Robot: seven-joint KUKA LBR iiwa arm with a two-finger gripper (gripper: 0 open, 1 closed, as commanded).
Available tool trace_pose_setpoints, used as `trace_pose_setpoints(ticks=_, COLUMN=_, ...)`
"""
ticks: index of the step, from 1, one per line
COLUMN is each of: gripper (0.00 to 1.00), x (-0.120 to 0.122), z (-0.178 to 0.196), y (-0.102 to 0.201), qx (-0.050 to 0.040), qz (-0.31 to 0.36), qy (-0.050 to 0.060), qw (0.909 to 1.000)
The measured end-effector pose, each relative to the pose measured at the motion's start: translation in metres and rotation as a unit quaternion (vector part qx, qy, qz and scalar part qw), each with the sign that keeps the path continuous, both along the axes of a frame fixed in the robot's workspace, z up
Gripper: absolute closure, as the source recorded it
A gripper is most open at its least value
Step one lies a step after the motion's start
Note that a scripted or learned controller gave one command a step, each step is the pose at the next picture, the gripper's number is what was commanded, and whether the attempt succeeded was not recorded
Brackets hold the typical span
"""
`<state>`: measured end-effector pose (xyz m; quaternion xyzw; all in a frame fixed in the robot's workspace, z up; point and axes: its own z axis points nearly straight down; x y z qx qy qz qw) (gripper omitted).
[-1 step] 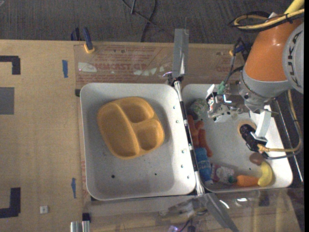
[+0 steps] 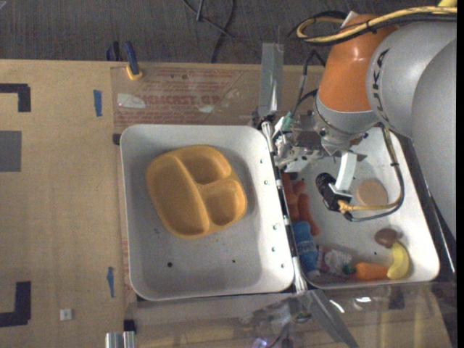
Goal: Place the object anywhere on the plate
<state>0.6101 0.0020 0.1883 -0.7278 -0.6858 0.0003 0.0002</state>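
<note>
Here, hand (image 2: 296,153) over right bin's left edge, grip unclear; plate (image 2: 196,190) well left.

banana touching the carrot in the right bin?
Touching. The camera view shows the banana at the right bin's lower corner with the carrot's end butting against its side, no bin floor visible between them.

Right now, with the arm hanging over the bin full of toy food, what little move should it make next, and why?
Probably a short drop toward the items below it. The end effector sits over the right bin, where the orange toy pieces lie along the left wall, and I see nothing between its fingers. The yellow divided plate in the left bin has no object on it, so a pick comes first.
</note>
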Motion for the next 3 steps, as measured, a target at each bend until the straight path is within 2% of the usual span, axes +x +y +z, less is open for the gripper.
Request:
trace_pose_setpoints(ticks=1, gripper=1.0, x=0.026, z=-0.005, y=0.065, qx=0.0, qz=0.074, qy=-0.001, qw=0.9973)
trace_pose_setpoints(ticks=2, gripper=1.0, x=0.01, z=-0.008, y=0.116, qx=0.0002, qz=0.118, qy=0.002, qw=0.993)
trace_pose_setpoints(ticks=3, gripper=0.0, x=0.011, z=-0.008, y=0.116, qx=0.0002, qz=0.118, qy=0.001, qw=0.993)
